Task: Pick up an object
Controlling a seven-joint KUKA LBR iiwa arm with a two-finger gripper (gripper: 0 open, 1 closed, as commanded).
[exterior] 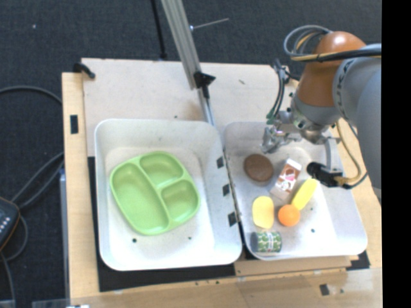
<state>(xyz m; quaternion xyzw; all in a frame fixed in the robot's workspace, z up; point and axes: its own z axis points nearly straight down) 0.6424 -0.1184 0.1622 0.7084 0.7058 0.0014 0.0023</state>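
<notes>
Whether the jaws of the gripper [273, 138] are open or closed I cannot tell from here. Nearest me in the right bin [340, 233] lies a green patterned can [267, 240], then a yellow block [262, 212], an orange ball [289, 216] and a yellow banana-like piece [304, 193]. Farther back sit a small carton [287, 176] and a brown disc [258, 167] just below the gripper, while the left bin [112, 252] holds a green divided plate [154, 192].

Two bins [106, 140], one plate [154, 191], six items [259, 167]
</notes>
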